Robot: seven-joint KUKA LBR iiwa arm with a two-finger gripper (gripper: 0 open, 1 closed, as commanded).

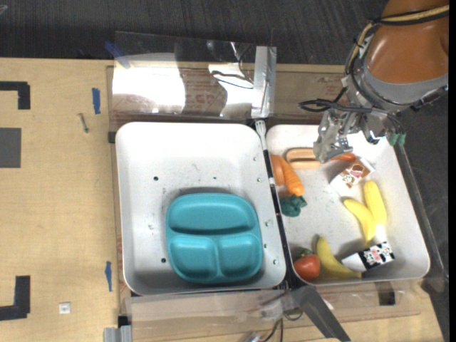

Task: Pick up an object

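My gripper [335, 142] hangs over the back of the right bin [413, 212], under the grey arm with its orange band. Just left of it and below lies a hot dog [301, 155]. A small white and red carton [352, 177] sits right below the gripper. An orange carrot [288, 177] lies along the bin's left wall, with a dark green lump [292, 205] in front of it. Two yellow bananas [369, 209] lie at the right. Another banana [330, 256] and a red tomato [308, 266] rest at the front.
A black and white patterned box [376, 254] sits at the right bin's front right. The left bin [142, 162] holds a teal divided tray [214, 237]. A clear plastic sheet [192, 84] stands behind the bins. The brown bench [50, 191] stretches off to the left.
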